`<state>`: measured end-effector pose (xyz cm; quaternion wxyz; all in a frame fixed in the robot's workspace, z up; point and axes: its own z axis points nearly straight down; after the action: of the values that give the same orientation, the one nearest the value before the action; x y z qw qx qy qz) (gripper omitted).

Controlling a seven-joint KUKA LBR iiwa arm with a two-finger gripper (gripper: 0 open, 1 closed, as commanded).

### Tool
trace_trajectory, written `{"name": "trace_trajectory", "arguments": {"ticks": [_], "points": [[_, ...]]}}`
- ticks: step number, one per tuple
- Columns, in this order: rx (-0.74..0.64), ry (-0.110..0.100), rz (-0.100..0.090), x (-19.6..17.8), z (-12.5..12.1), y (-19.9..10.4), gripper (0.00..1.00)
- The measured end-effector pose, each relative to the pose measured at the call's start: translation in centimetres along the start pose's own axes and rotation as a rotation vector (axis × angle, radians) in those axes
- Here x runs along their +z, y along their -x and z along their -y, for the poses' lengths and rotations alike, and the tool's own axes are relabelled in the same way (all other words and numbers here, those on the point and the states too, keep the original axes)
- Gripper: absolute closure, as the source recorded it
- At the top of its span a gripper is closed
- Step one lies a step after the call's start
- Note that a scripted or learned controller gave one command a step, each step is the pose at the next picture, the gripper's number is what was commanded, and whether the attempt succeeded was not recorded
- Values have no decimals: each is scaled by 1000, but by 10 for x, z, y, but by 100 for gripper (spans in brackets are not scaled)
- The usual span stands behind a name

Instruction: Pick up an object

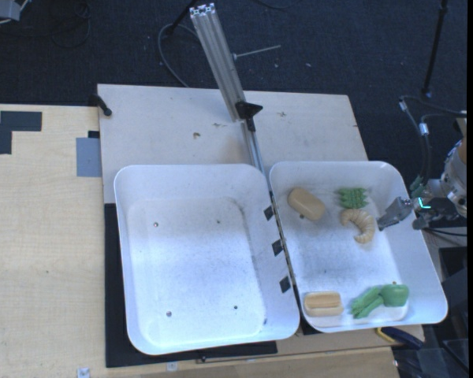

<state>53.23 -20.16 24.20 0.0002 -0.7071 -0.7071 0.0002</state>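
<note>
Your hand [396, 211] sits at the right rim of the right bin [426, 290], beside the croissant [360, 224] at right of centre; whether it is spread or pressed together cannot be told. Bring it squarely over the croissant before descending. Count: two bins, one croissant, two tan loaves, two green pieces.

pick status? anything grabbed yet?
Done: nothing lifted; the pincer sits at the right bin's right rim with nothing seen between its tips. In hand: it is nearest the tan curved piece. Left: grasp and lift one. The green leafy piece, brown lump, tan block and green pepper lie untouched.
</note>
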Motion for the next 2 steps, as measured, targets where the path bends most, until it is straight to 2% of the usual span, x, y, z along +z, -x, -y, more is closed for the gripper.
{"name": "trace_trajectory", "arguments": {"ticks": [1, 2], "points": [[0, 0, 0, 0, 0, 0, 0], [-2, -5, -1, 57, 3, -10, 0]]}}
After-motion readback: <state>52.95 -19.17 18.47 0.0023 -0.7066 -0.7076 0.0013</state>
